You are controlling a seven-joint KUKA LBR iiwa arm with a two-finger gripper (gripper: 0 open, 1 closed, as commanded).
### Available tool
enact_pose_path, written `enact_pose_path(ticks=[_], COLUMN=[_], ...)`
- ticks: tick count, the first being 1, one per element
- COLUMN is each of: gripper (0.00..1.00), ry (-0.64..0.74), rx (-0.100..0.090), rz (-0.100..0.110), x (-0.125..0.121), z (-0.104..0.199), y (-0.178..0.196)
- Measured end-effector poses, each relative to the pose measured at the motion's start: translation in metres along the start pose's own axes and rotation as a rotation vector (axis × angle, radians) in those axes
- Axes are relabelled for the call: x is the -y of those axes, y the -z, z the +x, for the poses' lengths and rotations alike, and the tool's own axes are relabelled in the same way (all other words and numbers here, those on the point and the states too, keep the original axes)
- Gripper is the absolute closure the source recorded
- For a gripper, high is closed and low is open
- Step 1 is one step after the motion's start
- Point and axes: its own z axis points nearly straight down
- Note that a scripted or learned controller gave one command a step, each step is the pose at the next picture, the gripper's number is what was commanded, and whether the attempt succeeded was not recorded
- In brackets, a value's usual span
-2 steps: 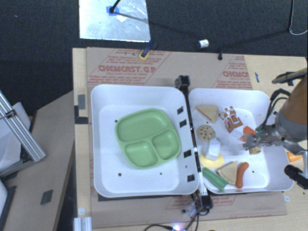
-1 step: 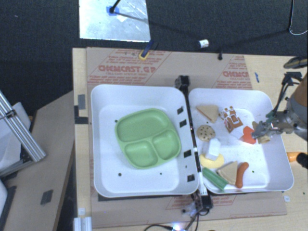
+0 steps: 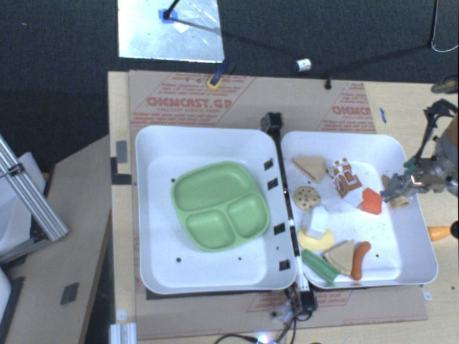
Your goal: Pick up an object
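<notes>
Left bin [image 3: 154, 264]: smooth green three-compartment tray [image 3: 219, 205]; right bin [image 3: 414, 264]: round speckled cookie [image 3: 306, 197], triangular toast [image 3: 310, 167], glossy sausage [image 3: 359, 259]; gripper [image 3: 396, 190] at rim, opening indeterminable.

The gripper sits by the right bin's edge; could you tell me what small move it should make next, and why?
Probably a short move toward the bin's middle and down onto the orange piece. The gripper sits at the right bin's right rim with nothing visibly between its fingers, and that piece lies just beside it, apart from the gingerbread house, so it looks the nearest target.
</notes>
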Motion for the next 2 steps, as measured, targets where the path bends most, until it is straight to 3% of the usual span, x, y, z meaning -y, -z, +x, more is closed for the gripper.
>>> enact_pose_path(ticks=[2], gripper=[1.0], ry=[0.004], rx=[-0.003], rz=[0.0], x=[-0.068], z=[0.075], y=[0.006])
